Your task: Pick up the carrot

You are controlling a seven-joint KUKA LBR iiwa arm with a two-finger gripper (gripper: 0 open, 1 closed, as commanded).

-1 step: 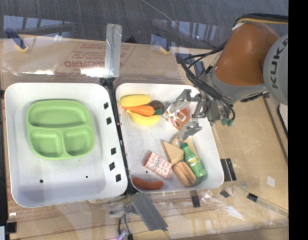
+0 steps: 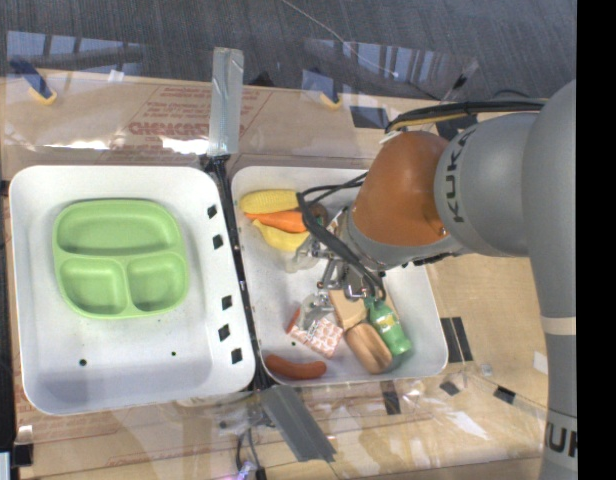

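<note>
Camera view has my tool [image 2: 333,273] hanging low over the middle of the right bin [image 2: 420,293]; whether it is clenched or released I cannot tell. My carrot [image 2: 280,222] lies at the far left of that bin, between a banana [image 2: 266,202] and a yellow piece [image 2: 284,239], just left of my tool. Near me sit a green bottle [image 2: 388,330], a bun [image 2: 367,347] and a sausage [image 2: 295,368]. Left bin [image 2: 48,373] carries a green tray [image 2: 118,258].
</note>
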